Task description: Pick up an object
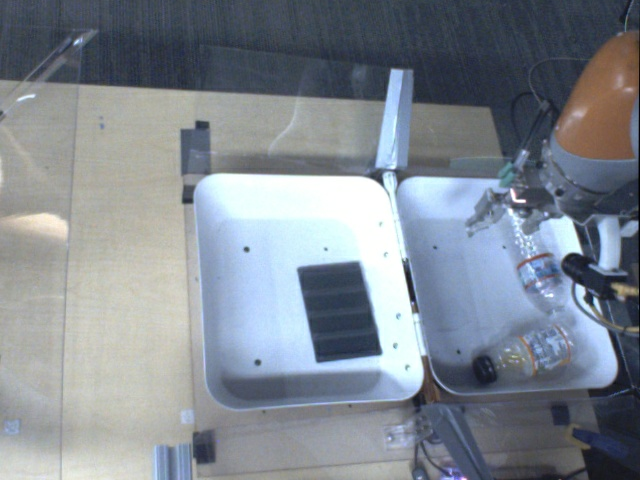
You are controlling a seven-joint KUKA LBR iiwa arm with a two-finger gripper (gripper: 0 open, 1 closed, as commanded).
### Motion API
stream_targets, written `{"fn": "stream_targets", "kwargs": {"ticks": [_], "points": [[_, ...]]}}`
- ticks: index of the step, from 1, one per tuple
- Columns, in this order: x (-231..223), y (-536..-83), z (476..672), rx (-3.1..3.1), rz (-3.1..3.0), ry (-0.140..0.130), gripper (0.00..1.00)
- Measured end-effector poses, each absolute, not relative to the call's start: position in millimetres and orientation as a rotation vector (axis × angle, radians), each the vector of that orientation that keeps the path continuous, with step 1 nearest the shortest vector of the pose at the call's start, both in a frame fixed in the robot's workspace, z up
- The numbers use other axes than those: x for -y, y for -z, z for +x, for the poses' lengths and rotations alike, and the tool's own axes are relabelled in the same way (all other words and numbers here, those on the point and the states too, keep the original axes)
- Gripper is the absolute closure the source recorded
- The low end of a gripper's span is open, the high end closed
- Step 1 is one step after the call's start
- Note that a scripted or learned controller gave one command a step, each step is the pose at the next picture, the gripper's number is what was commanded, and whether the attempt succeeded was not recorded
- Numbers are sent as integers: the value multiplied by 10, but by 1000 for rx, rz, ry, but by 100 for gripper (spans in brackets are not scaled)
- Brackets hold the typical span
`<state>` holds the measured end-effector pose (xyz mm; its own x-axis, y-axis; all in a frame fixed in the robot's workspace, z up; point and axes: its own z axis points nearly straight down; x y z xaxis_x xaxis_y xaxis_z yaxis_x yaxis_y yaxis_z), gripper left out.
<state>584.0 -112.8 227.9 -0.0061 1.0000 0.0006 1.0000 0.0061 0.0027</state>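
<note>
My gripper hangs over the back part of the right bin, its fingers spread open with nothing between them. A clear plastic bottle with a printed label lies just below and to the right of it, its upper end close to the fingertips. A second clear bottle with a black cap lies along the front of the same bin. A black ribbed rectangular pad lies flat in the middle of the left bin.
A metal post rises behind the divide between the two bins. Cables from the arm hang over the right bin's right rim. A clear plastic sheet covers the bench on the left.
</note>
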Motion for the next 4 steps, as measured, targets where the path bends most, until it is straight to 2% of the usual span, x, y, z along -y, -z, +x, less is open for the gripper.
{"fn": "stream_targets", "kwargs": {"ticks": [1, 2, 3, 4], "points": [[1532, -3693, 5989, -2125, 2304, -8, 0], [1506, -2131, 6637, -2195, 2245, -3, 0], [1965, -1601, 6565, -2195, 2241, -4, 0], [2033, -909, 6351, -2215, 2210, -12, 0]]}}
